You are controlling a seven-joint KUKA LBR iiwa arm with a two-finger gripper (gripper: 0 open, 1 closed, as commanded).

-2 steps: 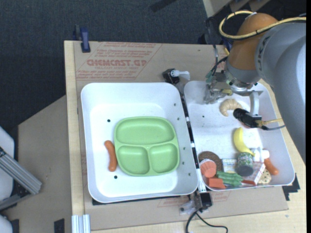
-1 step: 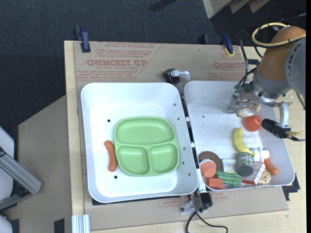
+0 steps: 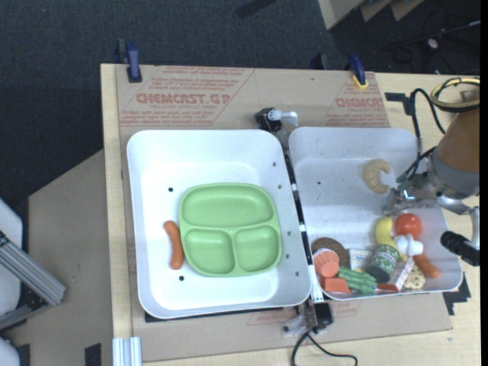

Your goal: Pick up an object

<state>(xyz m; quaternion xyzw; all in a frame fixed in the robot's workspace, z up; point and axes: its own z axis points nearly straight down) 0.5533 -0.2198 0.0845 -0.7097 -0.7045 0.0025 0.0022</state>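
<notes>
The likeliest failure from here is a closure on nothing or on the wrong thing: the toy food in the right bin [image 3: 335, 147] lies heaped in its near corner, the tomato [image 3: 409, 224], lemon [image 3: 384, 227], small can [image 3: 383, 261] and green pepper [image 3: 357, 280] touching or overlapping, so a descent into the pile could nudge one piece aside or pinch two at once, and the bin wall close by could foul a finger. The end effector [image 3: 402, 195] sits over the right bin, just above the tomato and lemon and beside a pale ring-shaped piece [image 3: 374, 174]; whether it is apart or together I cannot tell, and nothing shows between it. The arm [image 3: 457, 155] reaches in from the right, wrist bent down toward the bin floor. The left bin [image 3: 152, 158] holds a green divided plate [image 3: 229, 227] with a sausage [image 3: 174, 244] just beside it, well apart from the arm.
</notes>
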